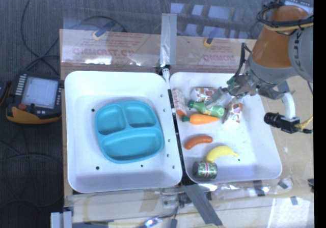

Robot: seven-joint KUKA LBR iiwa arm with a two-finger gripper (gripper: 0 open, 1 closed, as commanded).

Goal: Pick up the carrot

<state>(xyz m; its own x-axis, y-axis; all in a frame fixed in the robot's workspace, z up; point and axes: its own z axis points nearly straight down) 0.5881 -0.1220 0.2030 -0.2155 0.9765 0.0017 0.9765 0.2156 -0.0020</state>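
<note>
- Arm (277, 44): grey with an orange band, enters from the right and reaches down over the right bin's upper part.
- Gripper (222, 98): low in the right bin, pointing left, its tip just above the carrot and by the green item. How far the jaws are parted cannot be told, and nothing is seen held between them.
- Carrot (204, 118): orange, green top at its left end, lying flat and roughly level in the right bin's upper middle, just below the gripper tip. It rests on the bin floor.
- Green item (199, 106): lies just above the carrot, partly covered by the gripper.
- Packet (202, 92): small printed pack at the bin's upper part, above the green item.
- Carton (234, 112): white and red, right of the carrot, under the gripper body.
- Sausage (197, 141): red-orange, below the carrot, apart from it.
- Banana (222, 152): yellow, lower right of the sausage.
- Can (205, 170): green, on its side near the bin's front wall, just below the banana.
- Right bin (265, 161): white, shallow, holds all the above.
- Left bin (81, 135): white, beside the right bin, holds a blue tray (130, 131) with three compartments.
- Pendant (33, 97): on the floor left of the table.
</note>
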